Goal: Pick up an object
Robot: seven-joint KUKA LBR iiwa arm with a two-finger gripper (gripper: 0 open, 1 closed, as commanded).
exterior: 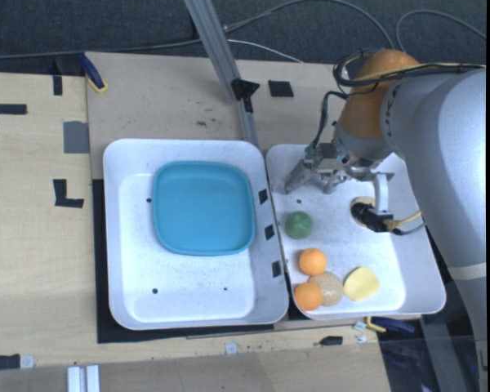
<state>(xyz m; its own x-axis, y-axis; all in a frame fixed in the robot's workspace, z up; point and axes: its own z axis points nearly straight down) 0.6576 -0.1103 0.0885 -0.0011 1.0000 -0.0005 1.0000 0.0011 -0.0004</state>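
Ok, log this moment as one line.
gripper above right bin, nothing held | green ball nearest | blue plate in left bin

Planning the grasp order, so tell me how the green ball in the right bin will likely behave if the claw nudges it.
The green ball looks round, so it will probably roll at a nudge. It sits apart from the other pieces on the bin floor, so little would stop it. It looks small, likely light.

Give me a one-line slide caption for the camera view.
Gripper hovers above green ball in right bin; blue plate in left bin.
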